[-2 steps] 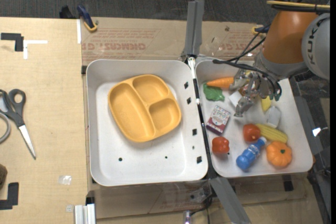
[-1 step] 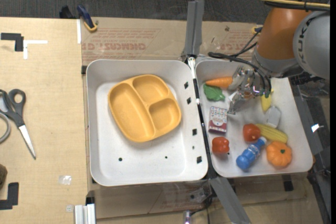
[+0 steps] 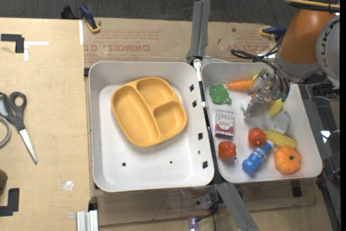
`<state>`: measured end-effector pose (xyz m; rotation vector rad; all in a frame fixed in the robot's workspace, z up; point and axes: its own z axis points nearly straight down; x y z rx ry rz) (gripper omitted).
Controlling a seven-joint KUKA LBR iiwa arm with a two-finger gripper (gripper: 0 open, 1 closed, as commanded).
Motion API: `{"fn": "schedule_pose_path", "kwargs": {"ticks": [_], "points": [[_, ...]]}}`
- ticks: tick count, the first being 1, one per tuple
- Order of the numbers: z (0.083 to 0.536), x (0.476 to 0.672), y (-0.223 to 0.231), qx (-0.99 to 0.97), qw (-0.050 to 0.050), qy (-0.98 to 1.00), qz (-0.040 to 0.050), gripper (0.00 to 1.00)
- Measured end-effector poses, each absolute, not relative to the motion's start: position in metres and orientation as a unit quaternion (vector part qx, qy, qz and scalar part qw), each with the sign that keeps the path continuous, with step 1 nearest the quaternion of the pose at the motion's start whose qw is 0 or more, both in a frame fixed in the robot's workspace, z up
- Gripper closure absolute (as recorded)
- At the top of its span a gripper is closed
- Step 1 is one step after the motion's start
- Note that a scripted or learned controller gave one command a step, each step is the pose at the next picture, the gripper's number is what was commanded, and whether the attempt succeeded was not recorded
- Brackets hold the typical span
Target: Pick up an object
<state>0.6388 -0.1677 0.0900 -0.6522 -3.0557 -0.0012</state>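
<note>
1. Since the task only asks you to lift any one object, choose from the near end of the right bin (image 3: pixel 308 173), where the pieces sit a little apart: a small orange pumpkin (image 3: pixel 287 160), a blue bottle (image 3: pixel 256 158) lying on its side, and two red tomato-like pieces (image 3: pixel 227 150) (image 3: pixel 257 137). These look like smooth, rounded plastic, so close across the widest part, or they may squirt out.
2. The corn cob (image 3: pixel 280 139) beside them is long and ridged; take it across its short axis.
3. Farther in, the flat red-and-white carton (image 3: pixel 224 122) lies face up. It has square edges and little height, which makes it a poor first choice.
4. Farther still, the green leafy piece (image 3: pixel 219 94) and the tapered carrot (image 3: pixel 240 84) lie near the bin's far wall.
5. The gripper (image 3: pixel 263 96) hangs over that far part, just beside the carrot and a yellow piece (image 3: pixel 276 107). The metal tangle there is hard to read, so I cannot tell whether the fingers are open, closed or holding anything; check before you lift.
6. In the left bin (image 3: pixel 102 132) lies a glossy yellow divided plate (image 3: pixel 148 111), which is broad and shallow. Leave it.
7. On the counter (image 3: pixel 43 89) at far left lie scissors (image 3: pixel 19 121).
</note>
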Motion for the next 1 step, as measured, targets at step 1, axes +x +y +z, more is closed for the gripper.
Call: {"fn": "schedule_pose_path", "kwargs": {"ticks": [1], "points": [[0.0888,0.6462,-0.1041,-0.282,0.01,-0.959,0.0034,0.0]]}}
